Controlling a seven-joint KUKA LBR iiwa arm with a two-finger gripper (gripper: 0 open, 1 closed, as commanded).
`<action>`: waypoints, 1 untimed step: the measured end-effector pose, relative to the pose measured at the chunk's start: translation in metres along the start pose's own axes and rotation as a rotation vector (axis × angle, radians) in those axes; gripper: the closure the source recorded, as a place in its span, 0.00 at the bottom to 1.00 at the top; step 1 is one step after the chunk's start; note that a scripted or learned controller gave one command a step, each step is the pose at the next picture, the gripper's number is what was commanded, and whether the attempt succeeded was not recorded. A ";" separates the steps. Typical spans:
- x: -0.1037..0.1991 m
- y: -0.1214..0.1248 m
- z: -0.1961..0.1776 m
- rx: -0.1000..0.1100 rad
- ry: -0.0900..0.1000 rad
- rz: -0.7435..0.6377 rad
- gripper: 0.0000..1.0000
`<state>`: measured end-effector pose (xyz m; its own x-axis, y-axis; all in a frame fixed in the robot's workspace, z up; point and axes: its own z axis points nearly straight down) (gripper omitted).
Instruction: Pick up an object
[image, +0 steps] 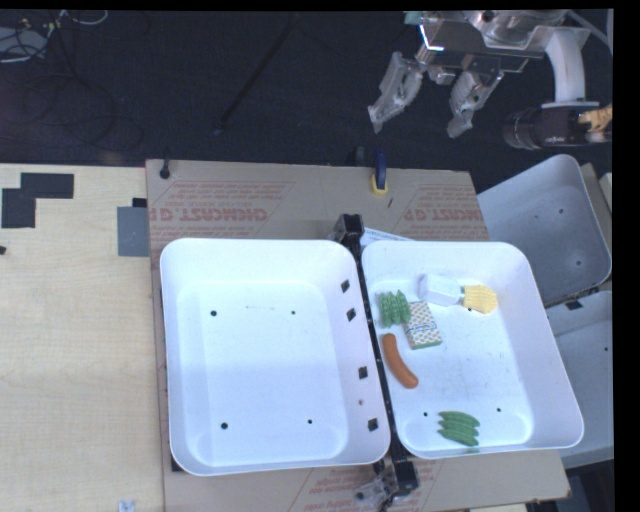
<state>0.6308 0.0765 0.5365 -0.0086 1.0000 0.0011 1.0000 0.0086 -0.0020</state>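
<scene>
White plastic formed the two shallow bins on the counter (80, 350). In the right bin (520, 270), going from near to far, a green pea pod (459, 427), an orange sausage-like piece (400, 362), a small patterned box (423, 325), a green leafy bundle (394, 307) and a yellow corn piece (480, 298) beside a white block (439, 289) were seen lying apart on the floor. The left bin (190, 270) was seen beside it. Farthest back, the end effector (430, 102) was held high above the bench edge, fingers spread, nothing between them. The approach step was judged in hand; a descent over one item was called for.
</scene>
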 end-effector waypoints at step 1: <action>0.049 0.013 0.000 0.001 -0.001 0.004 0.00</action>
<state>0.6430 0.1252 0.5368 -0.0045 1.0000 -0.0003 1.0000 0.0045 -0.0029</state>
